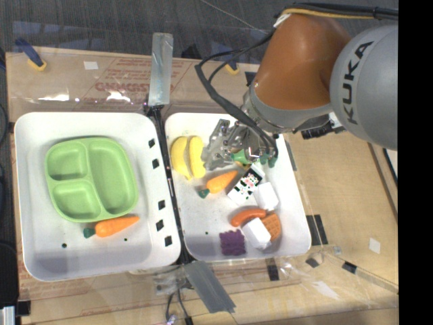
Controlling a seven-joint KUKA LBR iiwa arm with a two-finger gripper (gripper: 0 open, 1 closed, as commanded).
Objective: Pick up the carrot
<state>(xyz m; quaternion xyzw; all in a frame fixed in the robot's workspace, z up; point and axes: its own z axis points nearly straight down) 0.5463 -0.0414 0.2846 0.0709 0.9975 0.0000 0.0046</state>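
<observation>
Two carrots are in view. One orange carrot [222, 181] with a green stub lies tilted in the middle of the right bin [292, 181]. My gripper [225, 149] hangs just above and behind it, over that bin, with nothing visibly held. The other carrot [116, 226] lies in the left bin [27, 181], just in front of the green plate. The arm's wrist hides the far right corner of the right bin.
Two yellow bananas [187, 156] lie left of the gripper. A green divided plate [91, 178] sits in the left bin. Purple grapes [232, 242], a red sausage [247, 215], white blocks [258, 233] and a black-and-white card [247, 183] crowd the right bin's front right.
</observation>
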